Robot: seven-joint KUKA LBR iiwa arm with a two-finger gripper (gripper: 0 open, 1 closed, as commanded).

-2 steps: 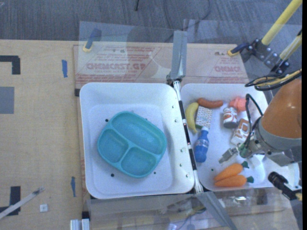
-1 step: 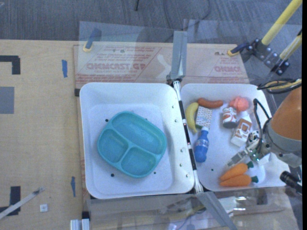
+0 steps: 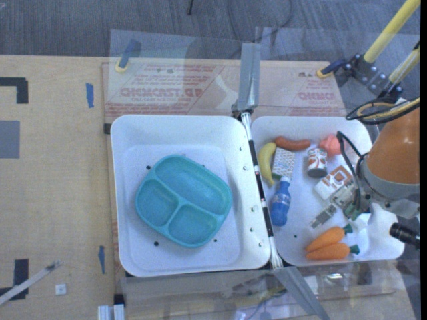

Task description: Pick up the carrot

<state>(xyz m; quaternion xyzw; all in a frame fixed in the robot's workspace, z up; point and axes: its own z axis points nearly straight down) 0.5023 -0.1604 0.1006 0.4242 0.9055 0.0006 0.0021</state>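
Two orange carrots with green tops lie side by side near the front edge of the right bin: one carrot sits just behind the other carrot. My gripper hangs over the right bin, just behind and above the carrots, close to them, with nothing visibly held in it. The grey arm with its orange band reaches in from the right and hides part of the bin's right side.
The right bin also holds a blue bottle, a banana, a red sausage, a small can, a white box and an orange lump. A teal divided plate lies in the left bin.
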